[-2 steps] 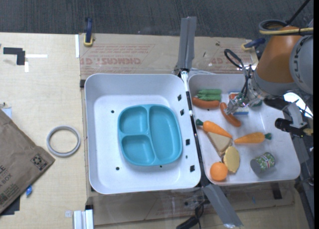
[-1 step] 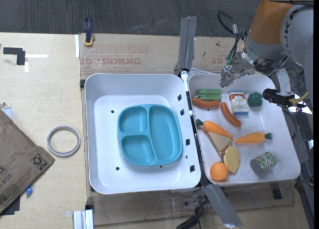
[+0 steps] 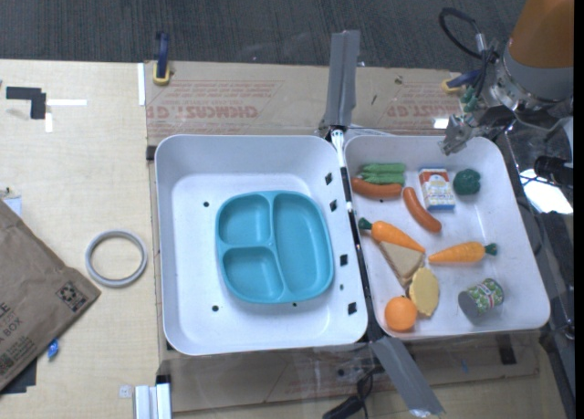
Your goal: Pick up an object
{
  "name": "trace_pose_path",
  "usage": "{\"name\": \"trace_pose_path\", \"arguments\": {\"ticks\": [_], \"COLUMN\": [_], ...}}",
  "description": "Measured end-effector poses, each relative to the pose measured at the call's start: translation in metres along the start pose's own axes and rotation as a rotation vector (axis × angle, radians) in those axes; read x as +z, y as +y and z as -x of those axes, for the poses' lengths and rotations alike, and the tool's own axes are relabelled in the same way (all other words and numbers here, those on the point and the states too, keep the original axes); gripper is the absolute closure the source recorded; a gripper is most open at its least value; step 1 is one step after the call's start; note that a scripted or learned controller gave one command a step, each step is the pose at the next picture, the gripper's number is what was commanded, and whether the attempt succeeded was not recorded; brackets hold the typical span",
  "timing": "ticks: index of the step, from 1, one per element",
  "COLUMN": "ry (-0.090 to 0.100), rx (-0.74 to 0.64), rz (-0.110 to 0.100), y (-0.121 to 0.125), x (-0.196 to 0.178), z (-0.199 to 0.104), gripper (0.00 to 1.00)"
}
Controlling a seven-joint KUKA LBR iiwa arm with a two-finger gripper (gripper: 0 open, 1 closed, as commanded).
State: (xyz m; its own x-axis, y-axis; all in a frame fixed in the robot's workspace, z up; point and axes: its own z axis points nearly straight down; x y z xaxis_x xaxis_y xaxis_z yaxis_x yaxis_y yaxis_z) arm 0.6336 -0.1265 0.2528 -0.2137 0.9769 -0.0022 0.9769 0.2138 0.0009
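Observation:
The right bin [image 3: 520, 225] holds toy food. A green pea pod [image 3: 380, 172] lies above a sausage [image 3: 377, 190], with a second sausage [image 3: 422, 209], a small carton [image 3: 437, 188] and a dark green lump [image 3: 467, 182] close by. Lower down are two carrots [image 3: 392, 234] [image 3: 461, 252], a sandwich wedge [image 3: 401, 262], a yellow slice [image 3: 423, 291], an orange [image 3: 400, 314] and a can [image 3: 481, 298]. My gripper [image 3: 454, 139] hangs over the bin's far rim, above the carton and apart from every item.
The left bin [image 3: 182, 225] holds a teal divided plate [image 3: 274, 246]. A tape ring [image 3: 116, 256] and a cardboard box [image 3: 27, 308] lie on the bench at the left. A blue clamp [image 3: 161, 57] stands at the back.

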Motion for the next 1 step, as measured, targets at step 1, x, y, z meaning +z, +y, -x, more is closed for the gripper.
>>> {"name": "trace_pose_path", "arguments": {"ticks": [1], "ry": [0.0], "rx": [0.0], "rz": [0.0], "y": [0.0001], "x": [0.0001], "z": [-0.0003], "gripper": [0.0]}}
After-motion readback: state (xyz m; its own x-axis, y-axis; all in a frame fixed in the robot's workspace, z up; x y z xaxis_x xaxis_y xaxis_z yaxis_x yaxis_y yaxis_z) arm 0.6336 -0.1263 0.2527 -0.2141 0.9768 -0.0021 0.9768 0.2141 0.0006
